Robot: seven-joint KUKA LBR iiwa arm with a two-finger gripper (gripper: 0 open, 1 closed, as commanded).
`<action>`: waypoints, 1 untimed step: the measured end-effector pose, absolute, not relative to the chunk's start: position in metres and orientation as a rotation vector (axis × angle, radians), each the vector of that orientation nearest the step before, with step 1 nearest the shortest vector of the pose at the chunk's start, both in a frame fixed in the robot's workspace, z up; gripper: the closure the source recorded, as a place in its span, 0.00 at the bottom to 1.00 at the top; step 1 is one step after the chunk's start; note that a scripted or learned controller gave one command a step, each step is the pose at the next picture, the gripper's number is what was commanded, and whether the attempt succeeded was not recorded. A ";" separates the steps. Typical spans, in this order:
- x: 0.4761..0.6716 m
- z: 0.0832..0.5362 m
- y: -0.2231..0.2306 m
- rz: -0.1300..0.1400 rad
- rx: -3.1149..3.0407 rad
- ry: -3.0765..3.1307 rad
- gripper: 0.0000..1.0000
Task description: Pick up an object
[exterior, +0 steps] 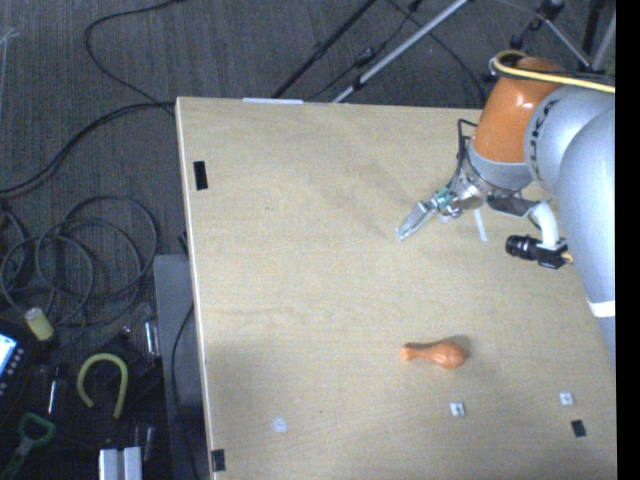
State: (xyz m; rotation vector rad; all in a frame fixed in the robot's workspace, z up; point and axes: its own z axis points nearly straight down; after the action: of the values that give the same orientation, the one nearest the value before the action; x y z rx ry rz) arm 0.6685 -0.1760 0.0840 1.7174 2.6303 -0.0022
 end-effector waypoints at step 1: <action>0.668 0.084 -0.140 -0.002 1.714 2.632 0.00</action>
State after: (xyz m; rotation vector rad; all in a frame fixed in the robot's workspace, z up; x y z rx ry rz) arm 0.6684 -0.1401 0.0839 1.7145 2.6322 -0.0018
